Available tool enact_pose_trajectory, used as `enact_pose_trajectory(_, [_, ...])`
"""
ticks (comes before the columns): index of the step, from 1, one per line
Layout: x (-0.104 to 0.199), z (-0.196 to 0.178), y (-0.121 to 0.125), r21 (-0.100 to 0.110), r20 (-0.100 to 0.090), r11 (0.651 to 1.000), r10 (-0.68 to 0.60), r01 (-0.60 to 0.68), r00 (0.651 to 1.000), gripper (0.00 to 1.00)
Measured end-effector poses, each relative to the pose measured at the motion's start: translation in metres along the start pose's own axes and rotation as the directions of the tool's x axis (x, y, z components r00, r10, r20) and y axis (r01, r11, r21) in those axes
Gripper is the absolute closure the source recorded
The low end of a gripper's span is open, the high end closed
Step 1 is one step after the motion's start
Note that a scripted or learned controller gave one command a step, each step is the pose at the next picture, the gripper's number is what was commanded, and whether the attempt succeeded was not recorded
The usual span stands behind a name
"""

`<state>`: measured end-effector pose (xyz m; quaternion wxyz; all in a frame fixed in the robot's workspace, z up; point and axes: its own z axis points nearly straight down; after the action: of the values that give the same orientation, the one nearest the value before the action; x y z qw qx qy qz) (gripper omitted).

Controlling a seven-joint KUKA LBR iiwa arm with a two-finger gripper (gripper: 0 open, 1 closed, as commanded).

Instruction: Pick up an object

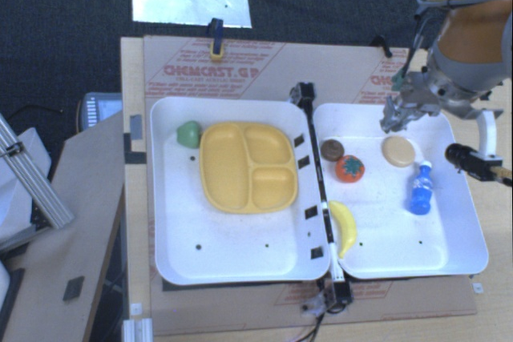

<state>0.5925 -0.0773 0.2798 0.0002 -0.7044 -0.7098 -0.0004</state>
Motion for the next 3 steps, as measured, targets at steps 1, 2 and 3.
enact_pose_trajectory(1, [0.050, 0.006, -0.024, 0.000, 0.000, 1.000, 0.000, 0.000, 1.000, 1.00])
enact_pose_trajectory(2, [0.095, 0.019, -0.030, 0.000, -0.001, 1.000, -0.001, 0.001, 1.000, 1.00])
enact_pose_trajectory(3, [0.140, 0.036, -0.059, 0.002, 0.000, 1.000, 0.000, 0.000, 1.000, 1.00])
